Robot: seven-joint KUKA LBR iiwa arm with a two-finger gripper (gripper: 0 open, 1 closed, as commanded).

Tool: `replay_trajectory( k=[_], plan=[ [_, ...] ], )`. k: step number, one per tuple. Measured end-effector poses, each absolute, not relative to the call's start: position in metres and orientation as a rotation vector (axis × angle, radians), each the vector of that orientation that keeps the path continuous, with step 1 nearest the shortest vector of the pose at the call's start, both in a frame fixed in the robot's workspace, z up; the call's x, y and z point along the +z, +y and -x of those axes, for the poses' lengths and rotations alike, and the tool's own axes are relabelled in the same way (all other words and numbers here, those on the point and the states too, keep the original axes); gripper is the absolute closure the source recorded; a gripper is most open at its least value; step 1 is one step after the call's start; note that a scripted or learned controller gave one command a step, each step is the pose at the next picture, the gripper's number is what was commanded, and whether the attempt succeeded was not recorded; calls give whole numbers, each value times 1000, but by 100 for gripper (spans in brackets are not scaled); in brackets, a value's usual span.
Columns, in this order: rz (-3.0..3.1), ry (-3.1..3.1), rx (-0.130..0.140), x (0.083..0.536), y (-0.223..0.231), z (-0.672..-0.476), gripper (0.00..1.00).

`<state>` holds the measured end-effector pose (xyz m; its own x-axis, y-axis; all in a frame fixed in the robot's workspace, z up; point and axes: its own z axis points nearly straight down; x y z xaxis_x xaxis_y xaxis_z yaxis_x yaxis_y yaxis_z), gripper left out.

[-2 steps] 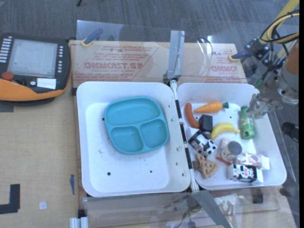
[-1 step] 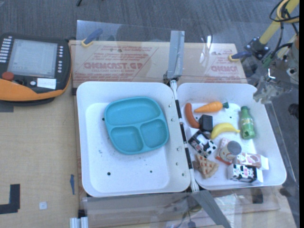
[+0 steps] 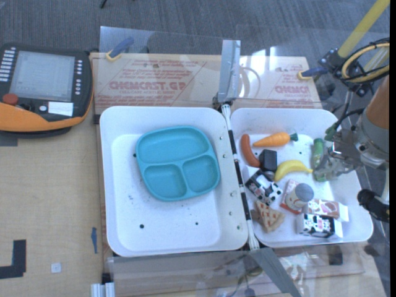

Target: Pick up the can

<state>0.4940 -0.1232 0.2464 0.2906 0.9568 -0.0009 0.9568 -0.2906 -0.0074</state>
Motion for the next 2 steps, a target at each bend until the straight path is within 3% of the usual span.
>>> replay_trajectory(
  k=[1, 2],
  plan=[
    [2588, -1775, 7, 264, -65, -486, 100],
    [2681, -1635, 7, 308, -109, -532, 100]
  ],
)
